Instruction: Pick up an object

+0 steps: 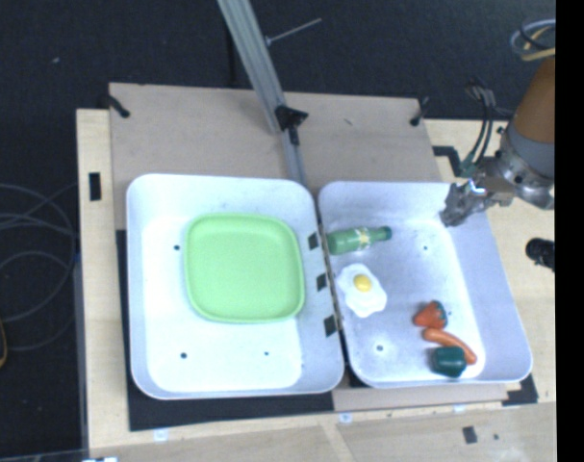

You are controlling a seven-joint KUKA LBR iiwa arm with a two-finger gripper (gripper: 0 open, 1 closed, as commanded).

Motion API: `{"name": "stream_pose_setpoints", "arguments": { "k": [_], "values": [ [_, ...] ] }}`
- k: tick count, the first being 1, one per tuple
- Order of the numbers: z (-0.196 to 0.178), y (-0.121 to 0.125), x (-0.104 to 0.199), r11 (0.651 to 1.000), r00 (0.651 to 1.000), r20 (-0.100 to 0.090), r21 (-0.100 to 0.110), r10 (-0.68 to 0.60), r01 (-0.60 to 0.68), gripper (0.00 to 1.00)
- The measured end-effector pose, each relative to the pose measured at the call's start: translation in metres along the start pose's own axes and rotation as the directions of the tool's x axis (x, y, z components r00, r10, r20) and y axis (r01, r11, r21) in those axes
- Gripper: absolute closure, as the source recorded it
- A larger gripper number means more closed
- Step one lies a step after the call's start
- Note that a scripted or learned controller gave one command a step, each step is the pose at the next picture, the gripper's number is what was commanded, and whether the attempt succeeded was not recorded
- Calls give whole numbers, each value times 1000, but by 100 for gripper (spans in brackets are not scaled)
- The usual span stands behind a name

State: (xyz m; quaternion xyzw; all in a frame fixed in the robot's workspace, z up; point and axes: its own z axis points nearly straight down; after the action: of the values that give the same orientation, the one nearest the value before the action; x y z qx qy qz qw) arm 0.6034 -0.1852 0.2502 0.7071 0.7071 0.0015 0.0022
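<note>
The right bin (484, 268) holds a green bottle (358, 240) lying on its side near the left wall, a fried egg toy (361, 291) below it, and an orange-red carrot-like piece (438, 323) with a dark green piece (448, 361) toward the front right. My gripper (457, 206) hangs over the bin's back right corner, above the rim, well apart from all the objects. Nothing shows between its fingers.
The left bin (157, 345) carries a light green square plate (243, 267). A grey metal pole (258, 56) slants down from the top to the divider between the bins. Cables hang by the arm at the right edge.
</note>
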Motion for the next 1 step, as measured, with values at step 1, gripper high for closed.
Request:
{"name": "stream_pose_setpoints", "arguments": {
  "k": [1],
  "values": [
    [11,4,48,1000,1000,-1,5,-3,3,100]
  ]
}}
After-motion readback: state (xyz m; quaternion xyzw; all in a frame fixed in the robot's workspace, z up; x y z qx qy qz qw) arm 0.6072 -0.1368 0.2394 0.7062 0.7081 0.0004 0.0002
